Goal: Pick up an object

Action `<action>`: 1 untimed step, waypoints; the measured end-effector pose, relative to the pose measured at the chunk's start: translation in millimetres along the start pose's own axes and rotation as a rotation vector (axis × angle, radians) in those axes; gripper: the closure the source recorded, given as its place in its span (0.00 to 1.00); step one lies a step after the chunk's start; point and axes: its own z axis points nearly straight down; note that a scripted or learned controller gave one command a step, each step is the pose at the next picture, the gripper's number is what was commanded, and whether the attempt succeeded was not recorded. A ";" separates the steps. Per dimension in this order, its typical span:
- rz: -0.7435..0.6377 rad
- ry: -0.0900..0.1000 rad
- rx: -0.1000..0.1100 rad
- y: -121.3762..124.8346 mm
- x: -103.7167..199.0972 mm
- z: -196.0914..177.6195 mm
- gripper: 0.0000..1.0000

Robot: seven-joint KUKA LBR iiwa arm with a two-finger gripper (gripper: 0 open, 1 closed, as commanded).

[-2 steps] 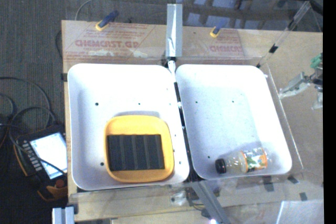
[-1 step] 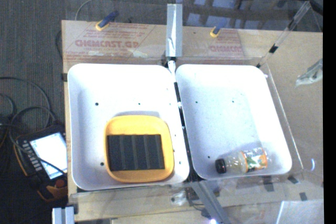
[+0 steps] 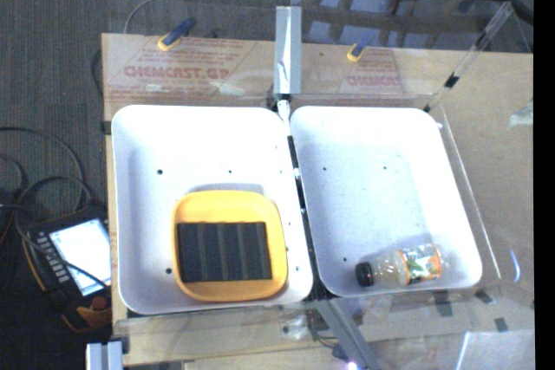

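A yellow square object with a dark ribbed middle (image 3: pixel 231 245) lies flat in the left bin (image 3: pixel 156 143), toward its front right. A small clear plastic bottle with a black cap and a green and orange label (image 3: pixel 401 266) lies on its side in the right bin (image 3: pixel 373 152), near the front edge, cap pointing left.
The two white bins sit side by side on a brown board, split by a narrow gap (image 3: pixel 295 178). Clear acrylic walls (image 3: pixel 390 22) stand at the back and right. A handheld device with a lit screen (image 3: pixel 74 251) lies on the floor at the left.
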 end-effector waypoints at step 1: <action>0.363 -0.001 0.002 5.6 -4.6 0.4 0.00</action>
